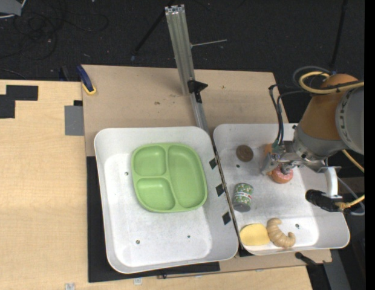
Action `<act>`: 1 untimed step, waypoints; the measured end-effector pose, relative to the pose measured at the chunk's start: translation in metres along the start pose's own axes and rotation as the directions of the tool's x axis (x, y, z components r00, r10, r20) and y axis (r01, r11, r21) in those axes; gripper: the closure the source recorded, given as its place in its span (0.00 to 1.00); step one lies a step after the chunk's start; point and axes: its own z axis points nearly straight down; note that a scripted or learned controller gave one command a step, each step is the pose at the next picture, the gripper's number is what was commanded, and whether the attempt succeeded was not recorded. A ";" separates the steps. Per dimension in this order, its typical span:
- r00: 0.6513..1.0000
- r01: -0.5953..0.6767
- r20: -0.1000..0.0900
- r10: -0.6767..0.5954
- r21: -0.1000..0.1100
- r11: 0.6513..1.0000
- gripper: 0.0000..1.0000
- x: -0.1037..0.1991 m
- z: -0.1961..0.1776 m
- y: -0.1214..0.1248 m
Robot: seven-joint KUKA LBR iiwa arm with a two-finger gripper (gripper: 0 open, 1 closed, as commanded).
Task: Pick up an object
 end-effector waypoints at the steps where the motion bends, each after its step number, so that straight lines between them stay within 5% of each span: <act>1: 1.000 0.003 -0.006 -0.003 0.007 1.000 1.00 -0.006 -0.059 0.008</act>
